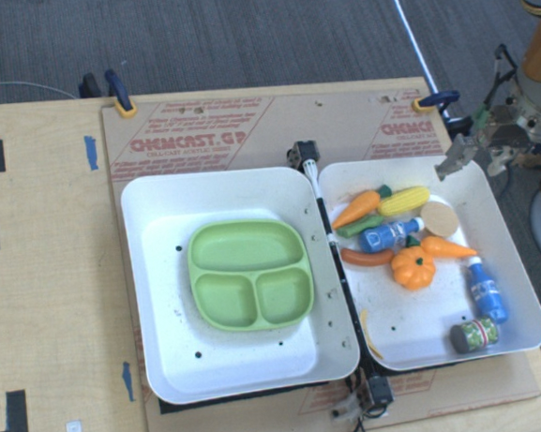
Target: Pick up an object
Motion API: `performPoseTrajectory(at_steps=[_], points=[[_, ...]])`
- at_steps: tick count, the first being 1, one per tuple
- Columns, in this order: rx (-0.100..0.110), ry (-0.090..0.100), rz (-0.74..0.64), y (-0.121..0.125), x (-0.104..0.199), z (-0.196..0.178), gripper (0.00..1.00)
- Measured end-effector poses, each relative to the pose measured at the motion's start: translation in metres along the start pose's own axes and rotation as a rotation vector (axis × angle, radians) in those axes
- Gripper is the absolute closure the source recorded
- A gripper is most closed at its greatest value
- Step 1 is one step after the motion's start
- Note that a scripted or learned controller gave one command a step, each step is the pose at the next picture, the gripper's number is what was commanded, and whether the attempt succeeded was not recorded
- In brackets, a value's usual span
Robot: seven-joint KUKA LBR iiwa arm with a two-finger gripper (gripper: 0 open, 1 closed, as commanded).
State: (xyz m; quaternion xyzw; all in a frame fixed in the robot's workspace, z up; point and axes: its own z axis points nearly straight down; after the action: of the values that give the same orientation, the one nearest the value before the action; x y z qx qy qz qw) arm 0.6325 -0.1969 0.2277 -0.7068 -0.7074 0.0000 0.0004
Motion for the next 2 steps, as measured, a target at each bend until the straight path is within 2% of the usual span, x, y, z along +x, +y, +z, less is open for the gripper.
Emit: performPoseTrajectory(at_steps=[1,2], points=[[-0.003,0.013,-0.007,-0.049,-0.016,0.128,0.0],[-0.007,-0.003,0.0,-0.085,0.019,0.141,0.0]])
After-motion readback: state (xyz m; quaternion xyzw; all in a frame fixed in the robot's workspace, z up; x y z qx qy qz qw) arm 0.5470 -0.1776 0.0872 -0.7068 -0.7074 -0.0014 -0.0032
